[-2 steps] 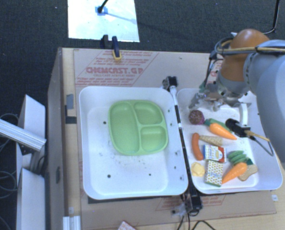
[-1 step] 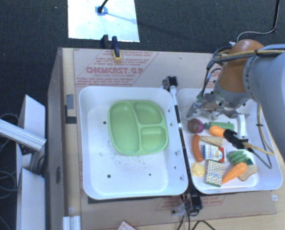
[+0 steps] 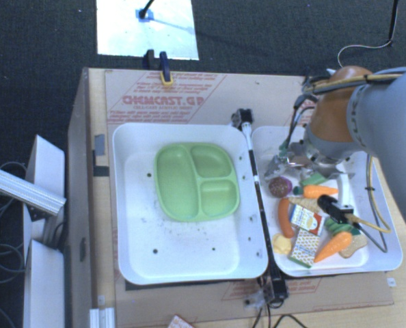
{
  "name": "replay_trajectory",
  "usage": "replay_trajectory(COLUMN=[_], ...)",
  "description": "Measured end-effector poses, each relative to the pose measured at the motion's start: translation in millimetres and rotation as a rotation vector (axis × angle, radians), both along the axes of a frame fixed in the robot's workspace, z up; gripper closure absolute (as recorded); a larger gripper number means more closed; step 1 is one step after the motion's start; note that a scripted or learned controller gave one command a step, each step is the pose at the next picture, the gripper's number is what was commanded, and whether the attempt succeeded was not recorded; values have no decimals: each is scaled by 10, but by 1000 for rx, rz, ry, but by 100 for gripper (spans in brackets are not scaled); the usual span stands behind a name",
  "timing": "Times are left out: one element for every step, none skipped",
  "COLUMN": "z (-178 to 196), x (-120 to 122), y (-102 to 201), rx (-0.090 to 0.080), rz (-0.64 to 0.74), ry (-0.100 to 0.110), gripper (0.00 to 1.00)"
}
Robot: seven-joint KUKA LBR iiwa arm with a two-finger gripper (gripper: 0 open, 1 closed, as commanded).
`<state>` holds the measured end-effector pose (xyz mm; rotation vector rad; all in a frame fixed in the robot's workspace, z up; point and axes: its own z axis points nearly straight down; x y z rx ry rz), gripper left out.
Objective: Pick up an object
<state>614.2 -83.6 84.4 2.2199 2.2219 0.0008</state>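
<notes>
Lettering in red across the brown board [image 3: 189,98] behind the bins reads roughly "CHEMCAST G.P", with smaller lines above it too fine to read. A small red and white carton [image 3: 305,219] in the right bin [image 3: 384,255] carries printed labelling, and so does a green and white packet [image 3: 303,248] just below it, but neither can be read.

Left bin [image 3: 138,251] holds a pale green divided plate [image 3: 196,182] with three compartments, lying flat near the middle, with dark specks scattered on the bin floor below it.

The right bin is crowded with small toy foods lying close together: a dark purple round piece [image 3: 280,186] at the upper left, an orange sausage-like piece [image 3: 284,214] below it, a yellow lump [image 3: 282,244] near the lower left corner, an orange carrot with a green top [image 3: 320,190] near the middle, and a second carrot [image 3: 333,244] by the lower right, beside a tan piece [image 3: 357,246].

The gripper [image 3: 288,161] sits low over the upper left part of the right bin, just above the purple piece; whether it is wide or narrow cannot be told, and nothing can be seen held in it
</notes>
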Motion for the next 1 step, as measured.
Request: replay_trajectory(z=[108], x=[9], y=[0], rx=[0], rz=[1], ry=[-3], gripper=[100])
